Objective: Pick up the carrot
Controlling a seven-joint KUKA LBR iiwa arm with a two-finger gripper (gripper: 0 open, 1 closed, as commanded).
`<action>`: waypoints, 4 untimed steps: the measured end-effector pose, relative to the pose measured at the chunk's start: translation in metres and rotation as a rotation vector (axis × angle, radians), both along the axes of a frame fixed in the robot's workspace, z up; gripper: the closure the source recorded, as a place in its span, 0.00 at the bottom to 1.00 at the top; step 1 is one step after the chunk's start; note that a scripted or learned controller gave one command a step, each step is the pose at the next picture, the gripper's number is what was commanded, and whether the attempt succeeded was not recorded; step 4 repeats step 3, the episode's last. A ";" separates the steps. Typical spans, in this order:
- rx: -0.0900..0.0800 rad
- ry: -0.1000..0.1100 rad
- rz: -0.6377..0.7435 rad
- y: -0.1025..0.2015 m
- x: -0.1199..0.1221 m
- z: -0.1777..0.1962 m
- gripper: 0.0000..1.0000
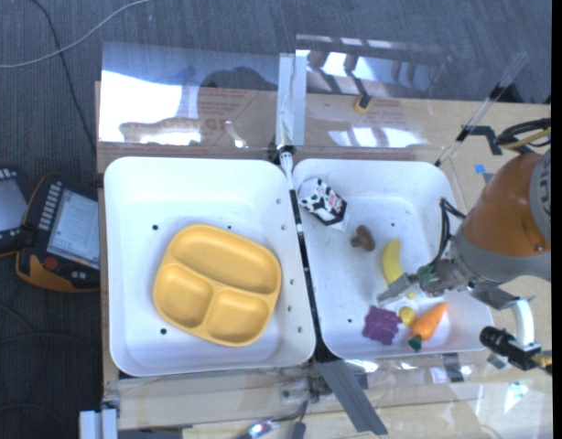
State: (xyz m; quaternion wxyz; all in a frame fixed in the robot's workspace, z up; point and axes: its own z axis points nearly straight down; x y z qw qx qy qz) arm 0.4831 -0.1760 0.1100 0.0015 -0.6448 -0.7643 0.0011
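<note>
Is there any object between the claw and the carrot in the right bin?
Nothing visible blocks it. The claw is just up-left of the carrot. A small yellow piece lies beside the carrot's green end, and the purple toy sits further left, out of the path.

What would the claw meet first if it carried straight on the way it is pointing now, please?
Probably the bare floor of the right bin, just below the banana; the claw points leftward there, though its height is unclear.
</note>
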 end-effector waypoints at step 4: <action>-0.009 -0.020 0.264 -0.007 0.007 -0.008 1.00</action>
